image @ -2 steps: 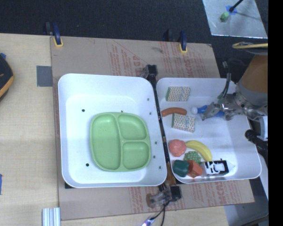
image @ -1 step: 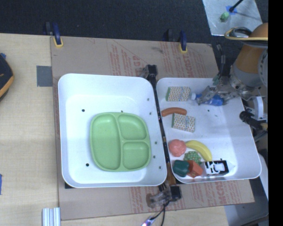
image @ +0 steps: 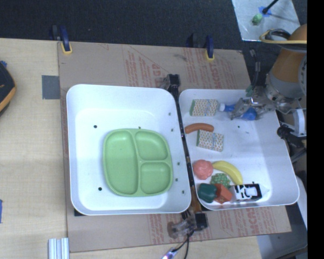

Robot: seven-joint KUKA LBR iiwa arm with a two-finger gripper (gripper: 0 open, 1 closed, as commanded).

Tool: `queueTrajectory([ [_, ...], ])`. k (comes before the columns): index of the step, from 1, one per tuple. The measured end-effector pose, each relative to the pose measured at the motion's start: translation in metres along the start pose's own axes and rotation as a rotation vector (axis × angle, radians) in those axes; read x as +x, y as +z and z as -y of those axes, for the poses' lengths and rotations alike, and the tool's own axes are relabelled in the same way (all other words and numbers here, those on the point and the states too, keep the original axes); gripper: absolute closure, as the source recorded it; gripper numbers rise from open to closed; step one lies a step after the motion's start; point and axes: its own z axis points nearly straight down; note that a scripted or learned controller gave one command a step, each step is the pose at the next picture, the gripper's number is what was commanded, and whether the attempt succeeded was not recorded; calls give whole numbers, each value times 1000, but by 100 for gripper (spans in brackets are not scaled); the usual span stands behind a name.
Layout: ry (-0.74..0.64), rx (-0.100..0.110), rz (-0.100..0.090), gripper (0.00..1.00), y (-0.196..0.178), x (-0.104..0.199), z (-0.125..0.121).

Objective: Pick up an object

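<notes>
Gripper low at the right bin's far corner

I see the green tray (image: 136, 162) in the left bin (image: 81, 104); my gripper (image: 247, 110) sits over a blue object (image: 249, 114) in the right bin (image: 270, 144), but whether the claw is open I cannot tell.

The cardboard sheet (image: 124, 63) under the two bins carries faded red printing along its edges, too blurred to read. A small black-and-white object (image: 247, 191) in the near corner of the right bin (image: 270, 144) bears bold white marks that look like characters, but they cannot be made out. Nothing else shows legible writing.
</notes>
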Motion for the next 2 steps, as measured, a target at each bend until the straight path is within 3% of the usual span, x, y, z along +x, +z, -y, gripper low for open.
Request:
queueTrajectory([
  [1, 4, -6, -1, 100, -30, 34, -1],
  [2, 5, -8, -1, 100, -49, 83, 70],
])
